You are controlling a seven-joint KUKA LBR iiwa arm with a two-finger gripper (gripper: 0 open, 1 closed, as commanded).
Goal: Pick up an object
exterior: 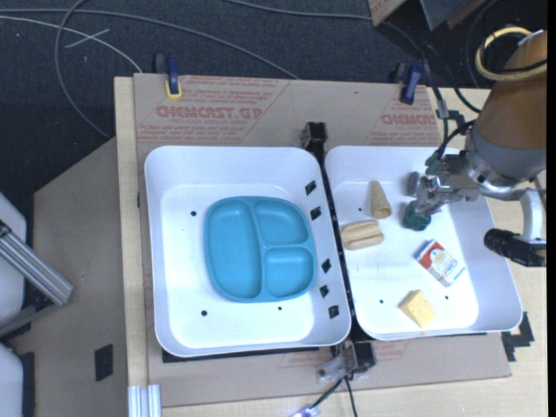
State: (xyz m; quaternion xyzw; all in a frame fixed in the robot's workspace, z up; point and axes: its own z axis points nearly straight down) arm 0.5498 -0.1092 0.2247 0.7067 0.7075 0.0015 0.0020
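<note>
The right bin (486,307) holds several small objects. A dark teal object (416,220) lies near its upper middle, and my gripper (423,201) hangs directly over it, at or just above its top edge. A tan cone-shaped piece (379,198) lies to the left of the gripper. A tan bread roll (361,234) sits below the cone, near the bin's left wall. A red and white carton (439,262) lies below and right of the gripper. A yellow block (418,307) rests near the front wall.
The left bin (174,189) contains a blue divided plate (260,248). A black divider with clips (323,224) runs between the bins. The arm's grey and orange body (512,120) looms over the right bin's back right corner. Cables lie behind the bench.
</note>
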